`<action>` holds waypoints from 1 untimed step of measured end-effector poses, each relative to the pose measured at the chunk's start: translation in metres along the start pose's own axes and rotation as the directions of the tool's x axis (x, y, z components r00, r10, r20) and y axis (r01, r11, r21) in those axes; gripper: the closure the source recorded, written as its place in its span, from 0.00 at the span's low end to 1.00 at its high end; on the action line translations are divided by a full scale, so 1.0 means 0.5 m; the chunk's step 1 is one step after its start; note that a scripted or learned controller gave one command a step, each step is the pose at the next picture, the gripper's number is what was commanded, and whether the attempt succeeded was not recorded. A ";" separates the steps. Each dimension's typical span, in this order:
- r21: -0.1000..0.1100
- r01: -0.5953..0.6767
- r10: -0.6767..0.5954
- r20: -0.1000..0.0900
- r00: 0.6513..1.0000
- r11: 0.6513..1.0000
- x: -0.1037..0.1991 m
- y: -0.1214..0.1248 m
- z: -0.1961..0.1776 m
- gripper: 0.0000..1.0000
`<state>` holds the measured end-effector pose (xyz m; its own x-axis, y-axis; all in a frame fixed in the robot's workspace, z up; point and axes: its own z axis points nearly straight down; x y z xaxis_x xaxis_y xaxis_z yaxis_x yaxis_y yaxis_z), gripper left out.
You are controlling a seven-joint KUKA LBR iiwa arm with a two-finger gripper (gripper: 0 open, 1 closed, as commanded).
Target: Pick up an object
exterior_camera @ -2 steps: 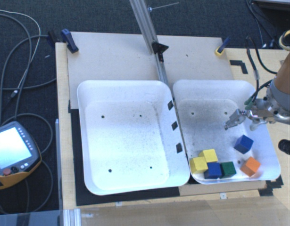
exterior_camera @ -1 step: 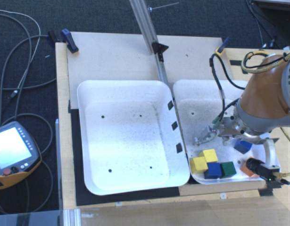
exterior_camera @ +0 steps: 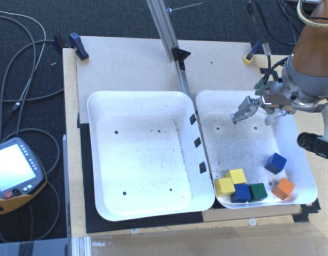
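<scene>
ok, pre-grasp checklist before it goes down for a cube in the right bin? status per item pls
1. Targets present: ok. Right bin holds two yellow cubes, two blue cubes, a green cube and an orange cube.
2. Gripper carrying nothing: ok, nothing seen between the jaws.
3. Jaws open enough: cannot tell.
4. Gripper over a cube: not ok; it sits above bare floor at the bin's far end, cubes lie at the near end.
5. Isolated target: ok for the upper blue cube and the orange cube; the yellow, green and other blue are packed together.
</scene>
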<state>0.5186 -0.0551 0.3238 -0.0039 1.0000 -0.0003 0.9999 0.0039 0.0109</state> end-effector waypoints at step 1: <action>0.014 -0.010 0.010 -0.001 1.000 1.000 -0.186 -0.073 0.425 0.00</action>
<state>0.4848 -0.1481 0.1110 0.0057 1.0000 0.0009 1.0000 -0.0057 -0.0031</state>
